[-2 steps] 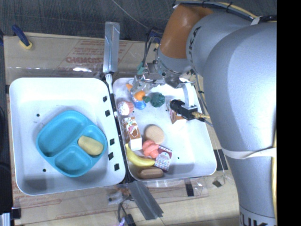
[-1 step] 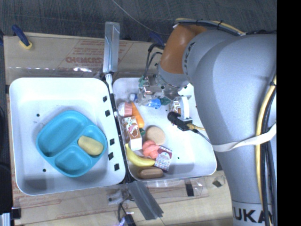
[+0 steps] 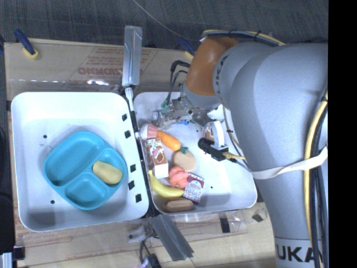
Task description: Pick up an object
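- Two bins are sitting side by side on the table (image 3: 67, 57).
- Left bin (image 3: 28, 149) is holding a blue tray (image 3: 67, 161).
- Claw (image 3: 167, 113) is hovering over the right bin (image 3: 234, 177); its state cannot be told.

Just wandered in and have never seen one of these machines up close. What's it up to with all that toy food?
A grey robot arm reaches in from the right over the right bin, which holds a pile of toy food: a carrot, a banana, a sausage and more. Its tool sits at the far end of that bin, above the pile, with nothing visibly picked up. The left bin holds a blue divided plate with a yellow potato-like piece on it.
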### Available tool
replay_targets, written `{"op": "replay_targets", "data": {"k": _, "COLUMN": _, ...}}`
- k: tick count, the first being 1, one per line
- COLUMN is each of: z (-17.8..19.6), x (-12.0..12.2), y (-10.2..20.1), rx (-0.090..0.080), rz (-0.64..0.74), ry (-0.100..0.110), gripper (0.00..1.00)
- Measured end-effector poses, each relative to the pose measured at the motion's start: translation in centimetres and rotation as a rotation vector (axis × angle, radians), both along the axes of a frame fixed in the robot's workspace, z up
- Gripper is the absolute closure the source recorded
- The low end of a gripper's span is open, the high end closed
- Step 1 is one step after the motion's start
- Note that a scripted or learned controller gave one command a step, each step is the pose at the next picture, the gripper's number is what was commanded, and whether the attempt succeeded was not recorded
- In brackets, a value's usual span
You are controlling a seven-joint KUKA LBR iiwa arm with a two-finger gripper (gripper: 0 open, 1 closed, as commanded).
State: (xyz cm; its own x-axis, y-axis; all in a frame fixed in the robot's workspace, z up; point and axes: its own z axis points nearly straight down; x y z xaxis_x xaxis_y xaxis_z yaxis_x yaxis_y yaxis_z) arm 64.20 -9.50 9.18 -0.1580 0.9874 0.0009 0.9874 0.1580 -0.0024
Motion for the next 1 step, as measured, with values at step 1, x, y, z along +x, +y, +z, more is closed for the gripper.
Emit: {"op": "replay_targets", "data": {"k": 1, "z": -0.05, "x": -0.06, "y": -0.02, "rx": 0.000, "rz": -0.001, "ry": 0.002, "gripper": 0.00}}
